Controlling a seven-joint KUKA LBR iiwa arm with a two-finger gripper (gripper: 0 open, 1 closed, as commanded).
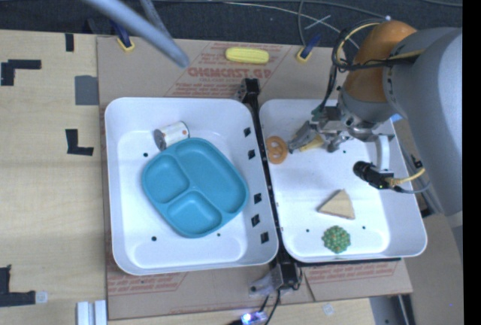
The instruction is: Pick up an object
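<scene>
- Gripper (310, 137) low in the right bin (402, 247), near its left wall, pointing left; fingers apart, nothing between them.
- Just beyond the fingertips, an orange pretzel-like ring (276, 150) against the right bin's left wall, not gripped.
- Nearer the front of the same bin, a tan wedge (337, 205), and just below it a green bumpy ball (336, 239).
- In the left bin (120, 241), a blue divided plate (195, 186), with a small white cup (172, 135) on its side touching the plate's upper-left rim.
- On the table (45, 203) behind the bins, a yellow banana-like piece (246, 56).
</scene>
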